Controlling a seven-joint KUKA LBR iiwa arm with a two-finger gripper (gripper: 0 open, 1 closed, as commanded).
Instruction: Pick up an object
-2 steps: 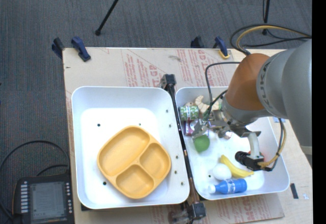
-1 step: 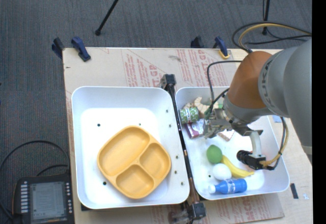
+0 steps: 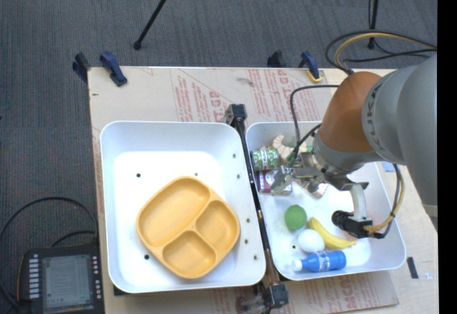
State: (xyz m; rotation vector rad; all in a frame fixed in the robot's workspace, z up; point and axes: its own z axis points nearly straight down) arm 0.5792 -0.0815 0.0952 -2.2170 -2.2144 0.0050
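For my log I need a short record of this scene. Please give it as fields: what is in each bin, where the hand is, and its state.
left bin: yellow divided plate
right bin: green can, green ball, white egg, banana, blue bottle
hand: low over the right bin's upper left part, beside the green can
hand state: cannot tell
arm: reaches in from the right

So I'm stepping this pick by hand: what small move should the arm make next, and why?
Probably a short descent. The gripper hangs in the right bin over the cluttered upper-left corner, at the green can and a dark red item. I can't tell that anything sits between its fingers, so lowering onto that item seems sensible.
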